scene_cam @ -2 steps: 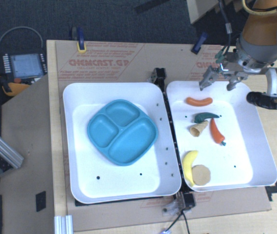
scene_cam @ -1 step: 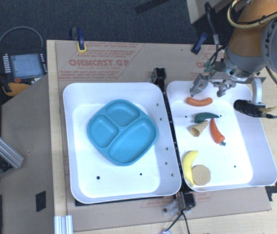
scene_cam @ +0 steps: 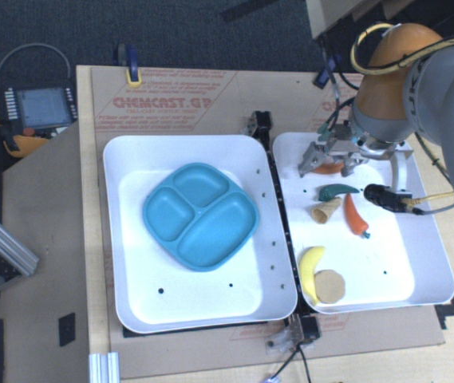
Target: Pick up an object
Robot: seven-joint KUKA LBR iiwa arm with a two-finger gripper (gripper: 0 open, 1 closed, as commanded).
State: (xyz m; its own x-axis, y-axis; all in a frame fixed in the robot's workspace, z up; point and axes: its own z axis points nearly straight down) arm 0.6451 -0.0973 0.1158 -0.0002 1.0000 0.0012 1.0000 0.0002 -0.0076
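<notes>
The gripper [scene_cam: 328, 159], grip state unclear, sits over a small orange-red object [scene_cam: 330, 167].

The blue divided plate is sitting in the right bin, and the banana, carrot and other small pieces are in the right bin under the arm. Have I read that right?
Not quite. The camera view shows the blue divided plate in the left bin, alone there. The rest holds: the banana, carrot and other small pieces lie in the right bin, with the gripper near that bin's far end.

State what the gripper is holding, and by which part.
Cannot be told: the gripper is low in the right bin, over an orange object, but no hold shows.
</notes>
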